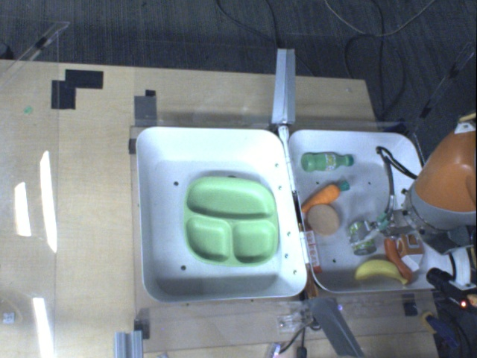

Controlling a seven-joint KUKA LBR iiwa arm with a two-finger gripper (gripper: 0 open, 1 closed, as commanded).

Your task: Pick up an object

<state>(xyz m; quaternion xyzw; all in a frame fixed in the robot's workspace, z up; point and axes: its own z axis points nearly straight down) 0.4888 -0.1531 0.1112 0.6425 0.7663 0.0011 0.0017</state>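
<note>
On the left, the wooden bench [74,222] lies bare but for some black tape marks [74,86] near its far edge. Next comes the left bin [160,155], and in its middle sits a green divided tray [229,220] with one long compartment at the far side and two smaller ones nearer the camera. A metal rail [285,88] runs away from the seam where the two bins meet. In the right bin [358,142] the objects I could pick are scattered: a green bottle [326,161] lies on its side near the far wall, a carrot [323,195] lies slantwise below it with its green end pointing right, and a round tan object [323,219] sits just beside the carrot, touching or nearly touching its lower end. Further right, a yellow banana [378,271] lies near the bin's near wall, with an orange-red item [397,258] just beside it to the right. My gripper [367,235] hangs low over the bin floor between the tan object and the banana, reaching in from my orange-banded wrist [447,181] at the right. It looks like a tangle of shiny metal there, and I cannot tell how far apart its jaws stand or whether anything sits between them.
</note>
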